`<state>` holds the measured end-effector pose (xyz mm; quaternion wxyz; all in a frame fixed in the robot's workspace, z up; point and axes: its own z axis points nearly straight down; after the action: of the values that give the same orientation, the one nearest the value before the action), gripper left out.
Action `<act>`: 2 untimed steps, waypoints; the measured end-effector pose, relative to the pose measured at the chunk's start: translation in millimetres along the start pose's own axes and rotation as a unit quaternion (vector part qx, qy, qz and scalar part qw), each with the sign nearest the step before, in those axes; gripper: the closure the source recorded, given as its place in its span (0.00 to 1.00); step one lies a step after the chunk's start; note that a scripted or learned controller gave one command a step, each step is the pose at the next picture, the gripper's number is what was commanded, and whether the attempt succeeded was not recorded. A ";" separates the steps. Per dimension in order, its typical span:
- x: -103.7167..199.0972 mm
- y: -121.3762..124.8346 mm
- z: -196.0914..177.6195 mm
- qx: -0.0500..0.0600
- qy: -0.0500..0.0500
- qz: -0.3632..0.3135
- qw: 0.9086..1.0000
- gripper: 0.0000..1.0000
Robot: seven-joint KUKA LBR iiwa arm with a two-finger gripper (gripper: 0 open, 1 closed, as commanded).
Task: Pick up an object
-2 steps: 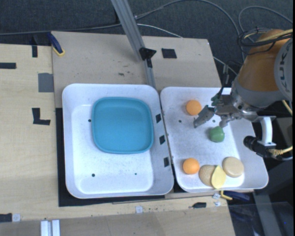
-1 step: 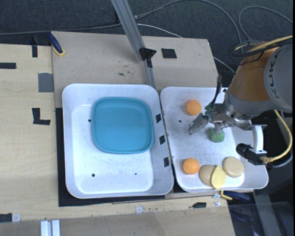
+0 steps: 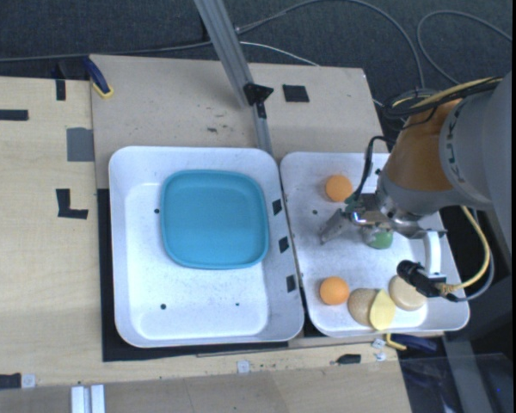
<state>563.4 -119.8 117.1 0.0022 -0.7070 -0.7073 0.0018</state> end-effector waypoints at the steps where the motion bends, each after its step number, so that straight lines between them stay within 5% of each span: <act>1: 0.1 0.3 28.3 -0.003 -0.001 0.000 1.000 0.00; 2: -0.6 0.7 16.4 -0.004 -0.001 0.000 1.000 1.00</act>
<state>564.0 -120.4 100.6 -0.0013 -0.7071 -0.7071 -0.0003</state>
